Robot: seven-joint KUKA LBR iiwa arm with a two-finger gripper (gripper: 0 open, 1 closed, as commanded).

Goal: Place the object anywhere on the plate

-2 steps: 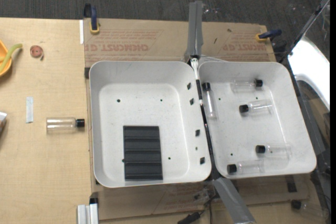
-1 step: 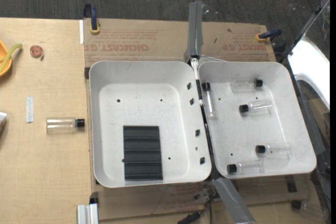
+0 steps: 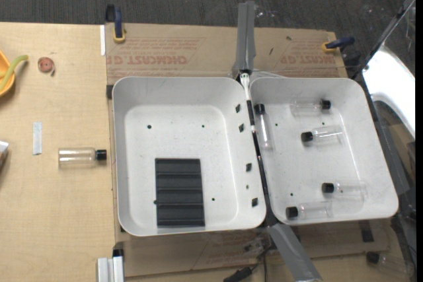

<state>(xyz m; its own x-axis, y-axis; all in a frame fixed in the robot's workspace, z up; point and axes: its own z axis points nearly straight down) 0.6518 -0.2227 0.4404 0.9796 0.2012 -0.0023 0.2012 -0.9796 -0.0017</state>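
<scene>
While the dark ribbed plate (image 3: 178,193) lies at the front of the left bin (image 3: 125,142), five clear vials (image 3: 322,136) w/ black caps lie scattered in the right bin (image 3: 370,142) (a sixth vial (image 3: 79,155) lies on the bench (image 3: 53,221), far left), and I can't tell the gripper state.

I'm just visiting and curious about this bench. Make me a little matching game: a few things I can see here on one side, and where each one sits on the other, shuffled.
Things:
1. Black ridged plate
2. Clear vial with a black cap, lying alone
3. Blue clamp
4. Group of clear vials

Places:
A. On the wooden bench, left of both bins
B. In the right bin
C. In the left bin, near its front
D. At the far left corner of the cardboard sheet

Pairs: 1-C, 2-A, 3-D, 4-B
</scene>
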